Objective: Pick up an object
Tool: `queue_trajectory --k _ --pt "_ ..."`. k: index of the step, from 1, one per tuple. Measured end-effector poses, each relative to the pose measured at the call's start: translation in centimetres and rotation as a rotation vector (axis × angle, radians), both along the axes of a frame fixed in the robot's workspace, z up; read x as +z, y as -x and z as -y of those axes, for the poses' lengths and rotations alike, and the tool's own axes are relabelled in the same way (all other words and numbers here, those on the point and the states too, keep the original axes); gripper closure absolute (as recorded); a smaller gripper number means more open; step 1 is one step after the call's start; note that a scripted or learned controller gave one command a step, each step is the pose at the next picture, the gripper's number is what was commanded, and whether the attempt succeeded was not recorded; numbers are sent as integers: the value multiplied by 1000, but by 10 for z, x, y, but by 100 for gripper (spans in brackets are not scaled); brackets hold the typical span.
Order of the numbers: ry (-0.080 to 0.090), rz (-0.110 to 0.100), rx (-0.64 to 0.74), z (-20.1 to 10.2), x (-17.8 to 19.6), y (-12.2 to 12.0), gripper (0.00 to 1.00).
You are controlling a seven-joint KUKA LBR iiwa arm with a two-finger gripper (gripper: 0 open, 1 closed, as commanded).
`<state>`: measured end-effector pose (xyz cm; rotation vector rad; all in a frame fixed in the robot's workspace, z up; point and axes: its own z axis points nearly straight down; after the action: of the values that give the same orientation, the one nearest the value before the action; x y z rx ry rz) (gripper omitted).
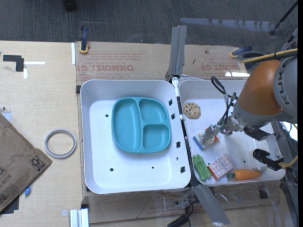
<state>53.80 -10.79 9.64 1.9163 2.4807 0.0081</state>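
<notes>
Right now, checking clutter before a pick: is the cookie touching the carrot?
Apart. The camera view shows the cookie near the right bin's top-left, the carrot at its bottom, bare floor between.

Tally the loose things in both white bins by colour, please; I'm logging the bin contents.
Teal: 1, divided plastic plate
Brown: 1, round cookie
Green: 1, ridged vegetable toy
Orange: 1, toy carrot
Multicoloured: 2, small packet, flat red-patterned card
Total: 6

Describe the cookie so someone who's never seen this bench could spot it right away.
Find the right-hand white bin, where the arm reaches in. The cookie lies near its far left corner, beside the divider between the bins. It is the only round, tan, dark-speckled thing there; its neighbours are boxy, green or orange.
</notes>
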Motion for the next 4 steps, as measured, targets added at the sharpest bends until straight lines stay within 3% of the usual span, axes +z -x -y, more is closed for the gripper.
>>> queue_trajectory --k 1,2,3,4 --pt "0 2 -4 1 10 -1 100" --pt "0 2 -3 1 10 -1 0" --pt "0 -9 22 6 64 13 0" --pt "0 -10 -38 -7 -5 24 0"
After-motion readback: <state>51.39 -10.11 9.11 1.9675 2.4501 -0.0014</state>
